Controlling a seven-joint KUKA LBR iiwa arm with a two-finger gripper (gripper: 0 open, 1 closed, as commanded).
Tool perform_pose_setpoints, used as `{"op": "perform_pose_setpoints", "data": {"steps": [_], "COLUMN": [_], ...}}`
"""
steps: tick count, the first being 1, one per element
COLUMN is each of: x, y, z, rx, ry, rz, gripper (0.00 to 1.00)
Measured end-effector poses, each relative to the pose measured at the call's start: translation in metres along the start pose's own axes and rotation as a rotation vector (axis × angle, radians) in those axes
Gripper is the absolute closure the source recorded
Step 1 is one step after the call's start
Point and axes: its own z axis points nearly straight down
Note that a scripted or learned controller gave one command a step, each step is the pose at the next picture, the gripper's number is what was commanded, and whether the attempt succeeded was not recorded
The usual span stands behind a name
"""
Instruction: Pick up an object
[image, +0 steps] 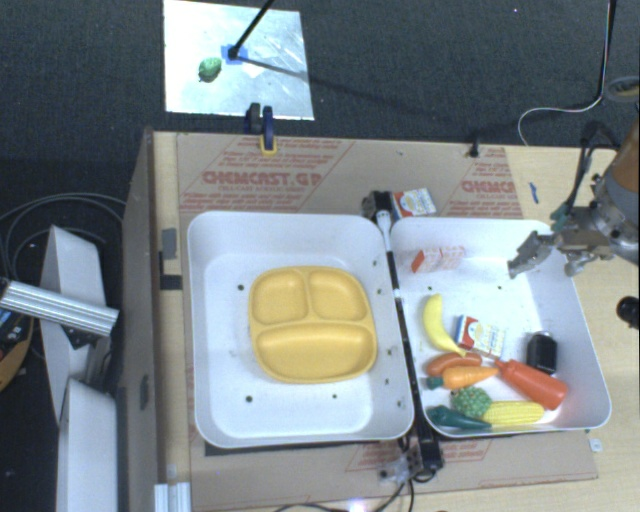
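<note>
**A:** Start with the writing. What can you read?

**B:** You can read "CHEMCAST" in red on the cardboard (300, 165) under the bins, once behind the left bin (215, 330) and again, partly cut off, behind the right bin (590, 370). The print on the small cartons is too small for you to make out.

**A:** Where does the gripper (548, 250) sit against the right bin?

**B:** Over its back right corner, above bare white floor. Whether the fingers are apart or closed you cannot tell, and you see nothing between them.

**A:** And the things to pick?

**B:** All in the right bin. A pale carton (437, 258) lies near the back left; the banana (433, 322) runs along the left wall; the carrot (468, 376), corn (513, 412) and a black block (541, 351) crowd the front. The free room is the back right, below the gripper.

**A:** The left bin?

**B:** It holds a yellow tray (310, 325), with white floor all round it.
</note>
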Motion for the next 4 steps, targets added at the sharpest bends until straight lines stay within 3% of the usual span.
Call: {"op": "perform_pose_setpoints", "data": {"steps": [1,2,3,4], "x": [0.046,0.056,0.065,0.065], "y": [0.022,0.039,0.020,0.021], "z": [0.065,0.145,0.191,0.180], "rx": [0.002,0.003,0.001,-0.001], "ry": [0.001,0.001,0.000,0.000], "rz": [-0.001,-0.001,0.002,0.000], "gripper": [0.00,0.00,0.00,1.00]}}
